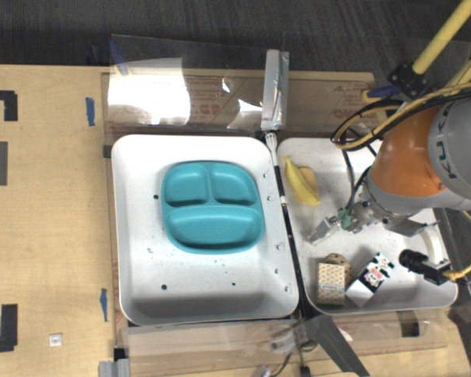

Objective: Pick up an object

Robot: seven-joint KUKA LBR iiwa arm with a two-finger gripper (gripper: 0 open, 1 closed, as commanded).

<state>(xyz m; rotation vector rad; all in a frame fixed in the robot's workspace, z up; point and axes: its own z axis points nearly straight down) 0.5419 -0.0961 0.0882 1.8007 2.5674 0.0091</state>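
My gripper (330, 226) hangs over the middle of the right bin (327, 157), under the grey and orange arm that reaches in from the right. A yellow banana-shaped toy (301, 183) lies up and to the left of the gripper, near the bin's left wall. Below the gripper sits a small beige patterned box (333, 280). Beside that box, to its right, is a black and white box (374, 274). The gripper is apart from all three, and I see nothing held in it.
The left bin (133, 234) holds a teal divided plate (213, 206). A clear plastic sheet and a taped divider (273, 89) stand behind the bins. Yellow and black cables (361, 128) loop over the right bin's back edge.
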